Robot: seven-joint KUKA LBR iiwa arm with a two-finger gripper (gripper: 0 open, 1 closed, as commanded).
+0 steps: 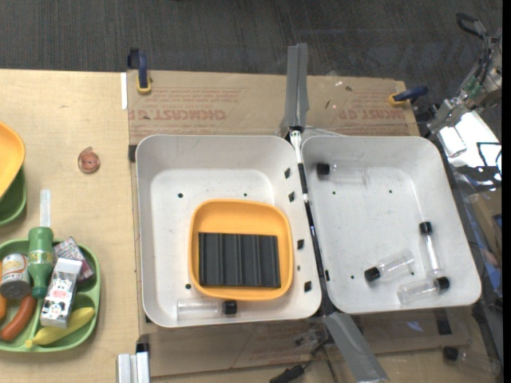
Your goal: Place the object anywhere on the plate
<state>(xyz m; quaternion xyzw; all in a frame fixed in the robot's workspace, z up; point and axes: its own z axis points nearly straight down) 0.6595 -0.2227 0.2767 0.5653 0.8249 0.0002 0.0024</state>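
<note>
A yellow-orange plate [239,208] sits in the left bin [160,214], toward its front. A dark ribbed rectangular block [239,260] lies flat on the plate, covering most of its middle. A clear vial with a black cap [207,309] lies in the left bin just in front of the plate, off its rim. Several more clear black-capped vials lie in the right bin [375,206]: one at the back left [339,171], one along the right wall [429,246], and two near the front [389,266] [421,290].
A green tray of toy food [80,313] and a yellow bowl [8,162] sit on the wooden table at far left, with a small pink disc [89,160] behind them. A grey post [296,86] rises between the bins. Cables and hardware [475,78] crowd the upper right.
</note>
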